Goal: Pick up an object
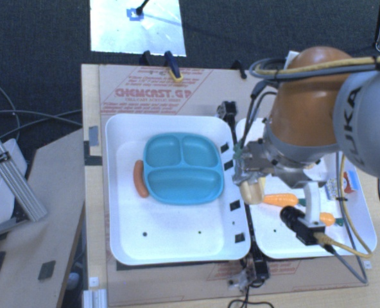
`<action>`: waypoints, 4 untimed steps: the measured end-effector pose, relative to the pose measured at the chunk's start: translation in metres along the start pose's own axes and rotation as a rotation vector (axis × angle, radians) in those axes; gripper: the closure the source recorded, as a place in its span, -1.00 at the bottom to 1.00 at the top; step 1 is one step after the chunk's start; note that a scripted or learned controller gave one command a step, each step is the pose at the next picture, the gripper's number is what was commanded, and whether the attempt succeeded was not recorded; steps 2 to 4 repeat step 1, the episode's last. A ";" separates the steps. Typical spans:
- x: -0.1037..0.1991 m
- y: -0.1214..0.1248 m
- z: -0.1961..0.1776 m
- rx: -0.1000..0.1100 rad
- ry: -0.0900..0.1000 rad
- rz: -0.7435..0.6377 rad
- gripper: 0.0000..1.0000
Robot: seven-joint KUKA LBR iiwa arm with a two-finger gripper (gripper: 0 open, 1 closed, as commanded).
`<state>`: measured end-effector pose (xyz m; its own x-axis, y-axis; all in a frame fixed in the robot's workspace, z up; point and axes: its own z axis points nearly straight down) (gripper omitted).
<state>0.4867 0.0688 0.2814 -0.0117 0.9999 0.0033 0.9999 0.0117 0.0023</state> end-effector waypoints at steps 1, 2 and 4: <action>0.020 0.066 0.047 0.001 -0.004 0.005 1.00; 0.020 0.066 0.047 0.001 -0.004 0.005 1.00; 0.020 0.066 0.047 0.001 -0.004 0.005 1.00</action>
